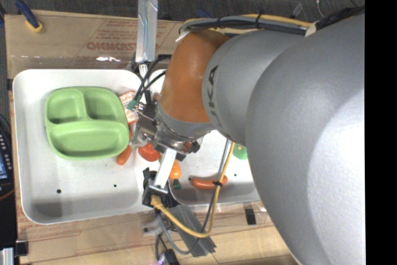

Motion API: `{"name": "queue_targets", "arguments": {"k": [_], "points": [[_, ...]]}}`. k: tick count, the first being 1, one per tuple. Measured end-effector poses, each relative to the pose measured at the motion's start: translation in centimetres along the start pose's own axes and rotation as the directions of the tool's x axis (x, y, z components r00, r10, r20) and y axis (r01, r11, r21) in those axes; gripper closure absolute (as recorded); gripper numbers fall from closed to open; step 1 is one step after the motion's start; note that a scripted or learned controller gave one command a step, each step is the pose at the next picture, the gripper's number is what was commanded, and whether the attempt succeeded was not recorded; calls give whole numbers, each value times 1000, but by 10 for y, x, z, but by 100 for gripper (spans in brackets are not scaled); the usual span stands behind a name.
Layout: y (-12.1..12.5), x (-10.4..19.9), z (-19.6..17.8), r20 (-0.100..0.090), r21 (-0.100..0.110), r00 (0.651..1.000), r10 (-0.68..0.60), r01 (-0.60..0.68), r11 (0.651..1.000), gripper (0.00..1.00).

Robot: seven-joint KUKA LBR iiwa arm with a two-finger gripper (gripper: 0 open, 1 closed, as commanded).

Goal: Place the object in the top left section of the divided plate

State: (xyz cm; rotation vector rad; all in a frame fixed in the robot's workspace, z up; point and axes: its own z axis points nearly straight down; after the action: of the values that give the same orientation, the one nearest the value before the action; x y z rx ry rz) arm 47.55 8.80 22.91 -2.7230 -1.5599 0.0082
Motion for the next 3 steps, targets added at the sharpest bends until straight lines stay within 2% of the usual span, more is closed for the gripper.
{"name": "queue_targets", "arguments": {"k": [1, 2, 3], "points": [[56, 48, -67, -1, -3, 997, 75, -75, 997, 100], [-13, 20, 37, 3, 2, 936, 351, -351, 936, 100], [30, -15, 39, -1, -1, 931, 364, -364, 931, 100]]}}
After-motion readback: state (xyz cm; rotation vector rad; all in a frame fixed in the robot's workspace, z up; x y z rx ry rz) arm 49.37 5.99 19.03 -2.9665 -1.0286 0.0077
